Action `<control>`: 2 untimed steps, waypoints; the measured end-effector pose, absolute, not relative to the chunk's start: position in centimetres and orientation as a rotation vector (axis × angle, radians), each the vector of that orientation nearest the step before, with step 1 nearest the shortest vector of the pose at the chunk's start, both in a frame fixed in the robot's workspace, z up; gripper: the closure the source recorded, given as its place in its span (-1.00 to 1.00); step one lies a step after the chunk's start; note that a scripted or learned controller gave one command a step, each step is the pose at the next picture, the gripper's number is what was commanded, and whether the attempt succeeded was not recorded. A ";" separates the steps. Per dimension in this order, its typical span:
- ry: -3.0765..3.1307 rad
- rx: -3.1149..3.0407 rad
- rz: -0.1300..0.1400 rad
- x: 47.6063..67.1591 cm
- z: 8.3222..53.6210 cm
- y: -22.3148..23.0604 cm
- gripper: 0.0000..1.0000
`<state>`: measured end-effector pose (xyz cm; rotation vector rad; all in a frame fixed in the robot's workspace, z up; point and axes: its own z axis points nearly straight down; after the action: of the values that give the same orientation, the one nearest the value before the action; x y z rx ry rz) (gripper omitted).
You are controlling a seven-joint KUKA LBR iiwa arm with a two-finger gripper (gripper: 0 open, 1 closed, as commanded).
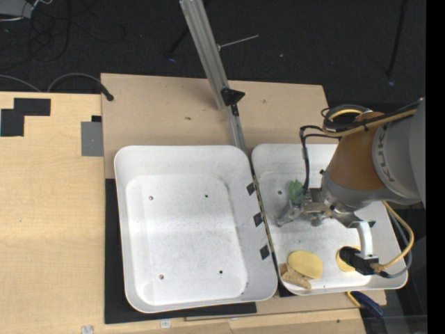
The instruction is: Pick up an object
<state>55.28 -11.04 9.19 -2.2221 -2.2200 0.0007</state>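
Two white bins side by side on the bench. Left bin point(139, 165) bare white floor with a few small dark dots. Right bin point(268, 158) holds the objects and the arm's working end.

Arm point(396, 158) enters from the right, grey, with the orange band point(351, 162) over the right bin. Gripper point(295, 211) low over the middle of the right bin, pointing toward the divider between the bins. Metal parts visible there, but whether it is open or closed I cannot tell, nor whether it has hold of anything.

Green object point(297, 188) just beside the gripper, on its far side, on the bin floor; touching or apart, unclear. Partly hidden by the wrist and a black cable point(304, 158).

Yellow round object point(306, 264) near the front edge of the right bin, well apart from the gripper. Tan piece point(297, 278) touching its front-left side, against the bin's front rim. Second yellow object point(348, 259) to the right, partly covered by a black part and a white bracket.

Slanted metal rail point(208, 54) runs from the top down to the gap between the bins.
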 end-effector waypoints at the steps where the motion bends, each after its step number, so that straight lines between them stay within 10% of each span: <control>1: -2.211 -2.229 -0.001 55.2 10.3 -11.2 1.00; 2: -2.223 -2.223 -0.003 55.4 16.6 -11.3 1.00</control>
<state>55.37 -11.33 16.58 -2.2226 -2.2230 -0.0025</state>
